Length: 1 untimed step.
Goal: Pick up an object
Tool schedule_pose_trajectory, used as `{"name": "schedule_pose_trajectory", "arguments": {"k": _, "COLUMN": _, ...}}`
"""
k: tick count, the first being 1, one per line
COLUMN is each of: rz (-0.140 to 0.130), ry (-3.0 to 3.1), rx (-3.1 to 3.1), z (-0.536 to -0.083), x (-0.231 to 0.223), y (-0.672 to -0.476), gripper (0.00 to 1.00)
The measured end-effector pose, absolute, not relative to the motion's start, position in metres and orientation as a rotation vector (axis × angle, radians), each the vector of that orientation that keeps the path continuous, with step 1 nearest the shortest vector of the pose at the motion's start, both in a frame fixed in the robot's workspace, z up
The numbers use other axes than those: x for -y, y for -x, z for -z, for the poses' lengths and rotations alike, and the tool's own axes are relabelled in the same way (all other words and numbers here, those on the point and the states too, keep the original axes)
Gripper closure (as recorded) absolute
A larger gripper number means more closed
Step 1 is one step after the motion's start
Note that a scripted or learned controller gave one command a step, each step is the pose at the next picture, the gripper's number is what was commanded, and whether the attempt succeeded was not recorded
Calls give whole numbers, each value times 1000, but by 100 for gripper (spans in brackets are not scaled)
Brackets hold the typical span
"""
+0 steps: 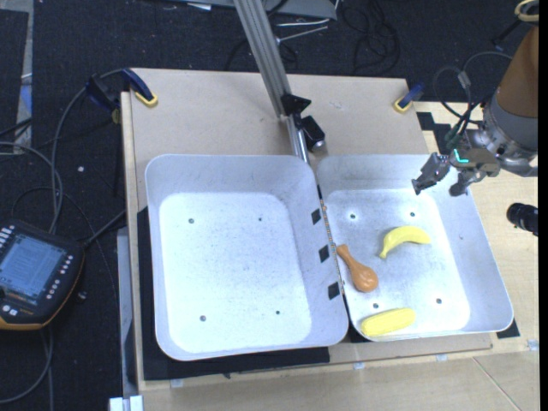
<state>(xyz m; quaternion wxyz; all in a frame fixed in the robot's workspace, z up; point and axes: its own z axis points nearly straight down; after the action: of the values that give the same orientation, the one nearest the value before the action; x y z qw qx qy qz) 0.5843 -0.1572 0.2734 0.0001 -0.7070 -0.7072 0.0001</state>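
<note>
A: Where is the arm at this moment?

B: The grey arm with the orange band comes in from the right. Its two-finger gripper (442, 181) hangs over the upper right corner of the right shallow white bin (479, 255), above the rim.

A: And the jaws, how do they stand?

B: They are apart, with a clear gap between the two dark fingers (425, 181). Nothing is between them, and they touch no object.

A: Which things lie in that bin?

B: Three. A small curved yellow banana (403, 239) lies near the middle, below and a little left of the jaws, well apart from them. An orange-brown pear-shaped toy with a thin neck (358, 270) lies near the left wall of the bin, just beside the banana on its lower left. A yellow oval piece, like a lemon (388, 321), lies near the front wall.

A: And the other bin?

B: The left shallow white bin (163, 229) stands side by side with the right one on the pale wooden counter (214, 114); their edges meet in the middle.
</note>
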Motion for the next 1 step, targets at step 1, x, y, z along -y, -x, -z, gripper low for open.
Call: {"name": "schedule_pose_trajectory", "arguments": {"k": 1, "rz": 0, "ry": 2221, "rx": 2222, "z": -273, "x": 157, "y": -584, "gripper": 0}}
